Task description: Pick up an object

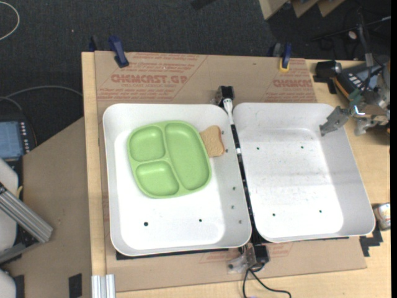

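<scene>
A light green divided plate (pixel 167 160) lies in the upper left part of the left white bin (pixel 177 231). A small tan piece like a slice of toast (pixel 213 141) rests against the plate's right edge, near the wall between the bins. My gripper (pixel 330 123) is over the upper right corner of the right white bin (pixel 298 188), far to the right of both objects. It points down and to the left, and nothing is visibly held in it. The arm's wrist (pixel 371 101) sits at the frame's right edge.
Both bins stand on a cardboard sheet (pixel 155 73) clamped to the bench by a blue clamp (pixel 118 50) at back left and another clamp (pixel 285 59) at back right. A black bracket (pixel 225 95) sits at the top of the seam between the bins.
</scene>
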`<state>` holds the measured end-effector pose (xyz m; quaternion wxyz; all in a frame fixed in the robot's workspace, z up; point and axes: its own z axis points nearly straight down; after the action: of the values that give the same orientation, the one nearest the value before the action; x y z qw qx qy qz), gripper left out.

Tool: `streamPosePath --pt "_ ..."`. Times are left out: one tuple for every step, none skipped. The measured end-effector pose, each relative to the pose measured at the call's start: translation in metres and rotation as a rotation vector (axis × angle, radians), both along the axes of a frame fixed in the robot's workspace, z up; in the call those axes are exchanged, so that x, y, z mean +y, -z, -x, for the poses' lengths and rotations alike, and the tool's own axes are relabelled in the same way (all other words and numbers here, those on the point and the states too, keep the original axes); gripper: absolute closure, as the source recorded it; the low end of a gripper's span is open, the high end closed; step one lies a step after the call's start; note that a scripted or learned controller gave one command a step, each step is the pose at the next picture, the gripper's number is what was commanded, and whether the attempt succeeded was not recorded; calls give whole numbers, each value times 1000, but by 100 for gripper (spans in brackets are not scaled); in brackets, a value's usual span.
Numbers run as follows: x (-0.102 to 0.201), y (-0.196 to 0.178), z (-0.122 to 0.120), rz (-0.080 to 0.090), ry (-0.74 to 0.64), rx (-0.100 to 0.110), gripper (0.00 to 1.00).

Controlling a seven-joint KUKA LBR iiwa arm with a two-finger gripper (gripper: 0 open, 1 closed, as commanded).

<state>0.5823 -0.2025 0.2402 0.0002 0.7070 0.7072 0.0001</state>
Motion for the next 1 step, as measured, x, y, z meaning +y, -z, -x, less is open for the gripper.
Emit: streamPosePath --pt "-22 -307 5 10 -1 -20 0"
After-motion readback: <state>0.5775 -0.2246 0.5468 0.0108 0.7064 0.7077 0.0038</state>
